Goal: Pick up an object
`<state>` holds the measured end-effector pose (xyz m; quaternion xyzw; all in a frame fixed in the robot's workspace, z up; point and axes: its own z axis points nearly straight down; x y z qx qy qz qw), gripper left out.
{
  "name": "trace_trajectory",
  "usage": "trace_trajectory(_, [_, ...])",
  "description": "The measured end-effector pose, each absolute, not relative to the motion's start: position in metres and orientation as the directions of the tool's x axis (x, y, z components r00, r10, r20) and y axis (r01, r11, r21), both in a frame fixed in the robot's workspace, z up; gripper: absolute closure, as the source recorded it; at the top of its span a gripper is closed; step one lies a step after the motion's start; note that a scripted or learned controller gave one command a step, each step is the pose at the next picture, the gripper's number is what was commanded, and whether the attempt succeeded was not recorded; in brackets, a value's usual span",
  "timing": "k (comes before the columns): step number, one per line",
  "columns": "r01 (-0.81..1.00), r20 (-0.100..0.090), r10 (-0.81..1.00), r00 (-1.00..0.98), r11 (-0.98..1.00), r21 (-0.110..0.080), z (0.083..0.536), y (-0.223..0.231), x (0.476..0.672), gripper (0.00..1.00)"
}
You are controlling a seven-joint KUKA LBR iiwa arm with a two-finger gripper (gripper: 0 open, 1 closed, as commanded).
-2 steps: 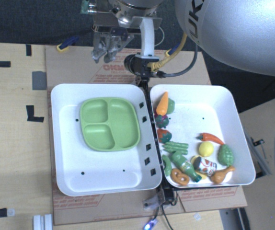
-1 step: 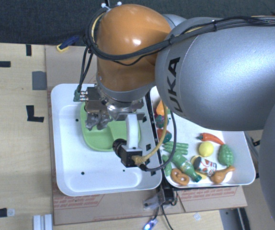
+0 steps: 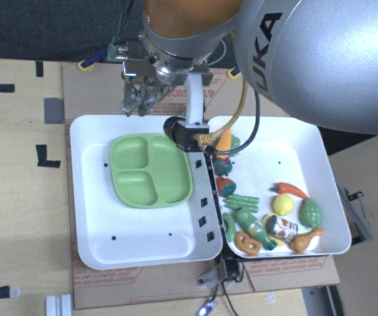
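- Gripper (image 3: pixel 143 104) hung above the left bin's (image 3: pixel 87 196) far rim; fingers' state couldn't be told from this angle.
- Green divided plate (image 3: pixel 151 171) lay in the left bin.
- Toy food in the right bin (image 3: pixel 307 143): carrot (image 3: pixel 224 139), lemon (image 3: pixel 282 205), chili (image 3: pixel 290 189), green beans (image 3: pixel 242 201), all untouched.

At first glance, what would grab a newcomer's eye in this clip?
The huge grey arm with its orange band fills the top right, its hand hanging above the far rim of the left bin. Next comes the green divided plate lying in that bin, then the heap of bright toy food crowded into the right bin.
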<state>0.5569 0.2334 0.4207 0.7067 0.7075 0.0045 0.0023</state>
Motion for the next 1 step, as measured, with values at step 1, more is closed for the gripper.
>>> trace_trajectory(1, [1.0, 0.001, 1.0, -0.001, 0.001, 0.007, 0.472, 0.2333, 0.6193, 1.0])
